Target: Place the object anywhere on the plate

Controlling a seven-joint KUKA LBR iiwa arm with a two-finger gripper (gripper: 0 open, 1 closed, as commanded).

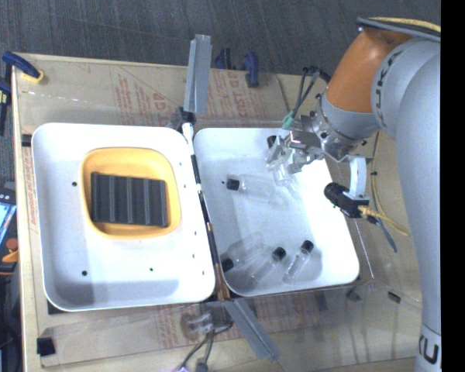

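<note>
Observation: two white bins sit side by side on the counter (101,91). The left bin (54,208) holds the plate (101,161), yellow-rimmed with a dark ribbed centre. All positions below are given relative to this plate.

The right bin (341,262), on the far side of the divider from the plate, holds several clear vials with black caps. One vial (248,184) lies alone, nearest the plate's level, cap pointing toward the plate. Three more form a cluster of vials (275,260) farther from the plate, toward the near edge of that bin.

The end effector (288,155) hangs over the back part of the right bin, well apart from the plate, beyond the lone vial. Something glassy and clear shows at its tip, but glare and transparency blur it. I cannot tell whether the fingers are open or closed, nor whether a vial is held between them.

Judgement: step in hand is the pick; nothing lies on the plate yet.

Notes for doing it well:
- Clear vials are slick and round, so close across the body, not the cap, with the fingers square to the vial's long axis.
- The lone vial is the easier target, as the clustered ones touch or nearly touch.
- Lift clear of the divider before crossing to the plate.
- Release low over the ribbed centre, so the grooves check rolling.
</note>
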